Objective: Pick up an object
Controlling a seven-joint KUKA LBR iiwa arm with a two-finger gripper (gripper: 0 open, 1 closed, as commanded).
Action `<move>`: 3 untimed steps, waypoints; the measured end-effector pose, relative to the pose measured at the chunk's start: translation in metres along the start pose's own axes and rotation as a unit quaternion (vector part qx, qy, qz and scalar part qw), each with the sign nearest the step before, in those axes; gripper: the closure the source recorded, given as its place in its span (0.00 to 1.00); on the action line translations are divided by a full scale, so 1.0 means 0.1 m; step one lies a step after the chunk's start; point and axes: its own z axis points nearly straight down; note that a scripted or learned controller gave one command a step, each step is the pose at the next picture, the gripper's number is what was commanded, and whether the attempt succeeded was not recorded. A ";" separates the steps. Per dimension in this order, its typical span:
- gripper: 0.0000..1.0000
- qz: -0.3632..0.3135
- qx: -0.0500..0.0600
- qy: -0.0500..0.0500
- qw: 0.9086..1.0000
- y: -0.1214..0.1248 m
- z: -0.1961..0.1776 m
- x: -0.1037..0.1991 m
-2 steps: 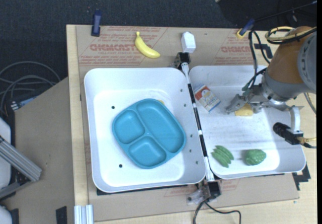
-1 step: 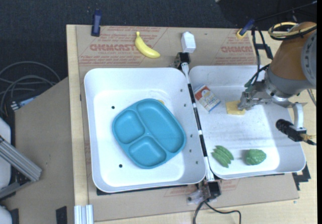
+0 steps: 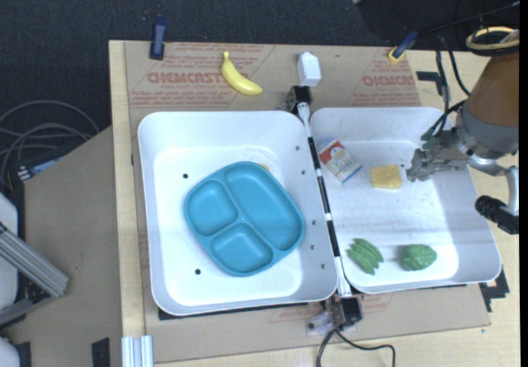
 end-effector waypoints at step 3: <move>0.00 -0.001 0.002 0.001 1.000 0.38 0.40 0.32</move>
